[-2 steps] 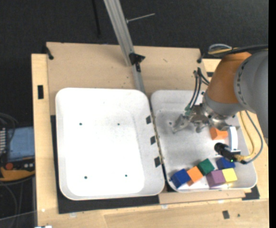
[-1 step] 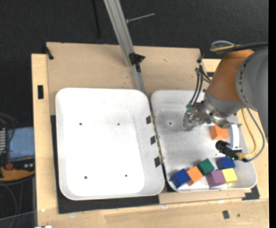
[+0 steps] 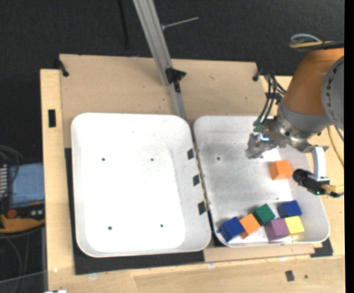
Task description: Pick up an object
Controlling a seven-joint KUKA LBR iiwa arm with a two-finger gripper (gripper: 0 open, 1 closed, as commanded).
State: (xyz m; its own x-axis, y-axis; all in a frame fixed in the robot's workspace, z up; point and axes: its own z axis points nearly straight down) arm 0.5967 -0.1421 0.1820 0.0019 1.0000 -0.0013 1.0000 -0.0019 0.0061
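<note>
Hovering over the right bin — gripper, finger state indiscernible — nothing lifted; orange cube beside it, six blocks along near edge.

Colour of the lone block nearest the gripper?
Orange block, in the right bin, camera view.

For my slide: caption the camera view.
KUKA arm's gripper hovers over the right bin near an orange block, other blocks clustered below.

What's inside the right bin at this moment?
The right bin holds seven blocks: an orange block alone by the gripper, and along the near wall two blue, one orange, one green, one purple, one yellow. The arm covers the bin's far right corner.
</note>
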